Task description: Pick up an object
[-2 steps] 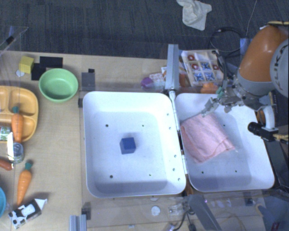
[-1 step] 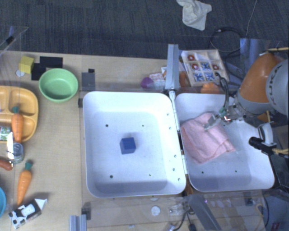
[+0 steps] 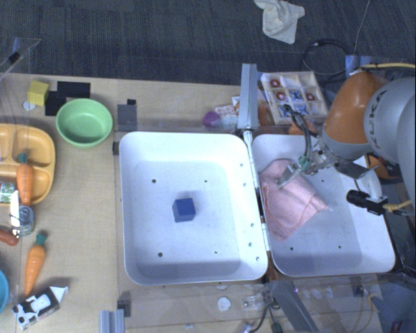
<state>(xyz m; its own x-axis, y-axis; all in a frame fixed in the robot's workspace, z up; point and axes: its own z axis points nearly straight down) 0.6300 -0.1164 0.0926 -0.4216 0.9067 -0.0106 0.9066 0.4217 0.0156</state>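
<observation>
Right now arm (image 3: 383, 123) reaches in from right, bent down over right bin (image 3: 364, 260); gripper (image 3: 294, 173) touching pink cloth (image 3: 292, 201), jaws can't tell. Blue cube (image 3: 184, 209) sits mid left bin (image 3: 143, 260), well apart.

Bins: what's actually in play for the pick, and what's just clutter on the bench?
In play:
- pink cloth, right bin
- blue block, left bin
- claw, over the cloth

Clutter:
- green bowl
- yellow tray with a toy carrot
- second carrot
- white rag on the floor
</observation>
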